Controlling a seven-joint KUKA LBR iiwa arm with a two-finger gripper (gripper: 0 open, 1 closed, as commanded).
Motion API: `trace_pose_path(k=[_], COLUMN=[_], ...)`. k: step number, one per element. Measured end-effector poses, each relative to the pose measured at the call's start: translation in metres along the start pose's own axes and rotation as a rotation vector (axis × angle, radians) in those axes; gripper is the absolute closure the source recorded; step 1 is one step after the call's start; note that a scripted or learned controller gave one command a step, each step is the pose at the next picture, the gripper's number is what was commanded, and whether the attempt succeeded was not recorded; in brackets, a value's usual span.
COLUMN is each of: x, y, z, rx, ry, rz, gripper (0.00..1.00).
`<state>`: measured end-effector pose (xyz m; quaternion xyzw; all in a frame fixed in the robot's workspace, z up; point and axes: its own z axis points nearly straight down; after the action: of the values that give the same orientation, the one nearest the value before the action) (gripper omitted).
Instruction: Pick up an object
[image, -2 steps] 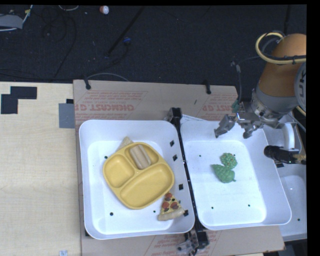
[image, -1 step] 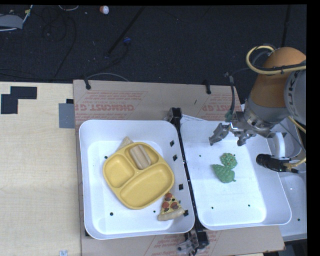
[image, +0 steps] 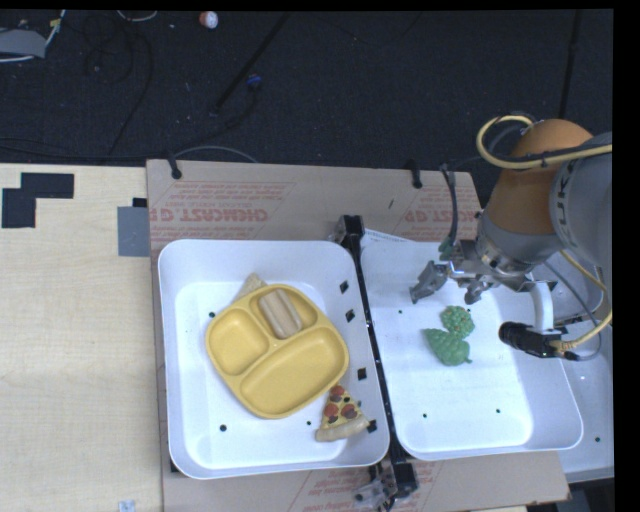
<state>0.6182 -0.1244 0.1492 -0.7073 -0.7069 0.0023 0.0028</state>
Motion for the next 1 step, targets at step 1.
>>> trace_pose_path(k=[1], x=[-0.0041], y=[0.0097], z=[0.0511], rx=[-0.005], ry=[-0.001], rz=[0.000], gripper=[0.00])
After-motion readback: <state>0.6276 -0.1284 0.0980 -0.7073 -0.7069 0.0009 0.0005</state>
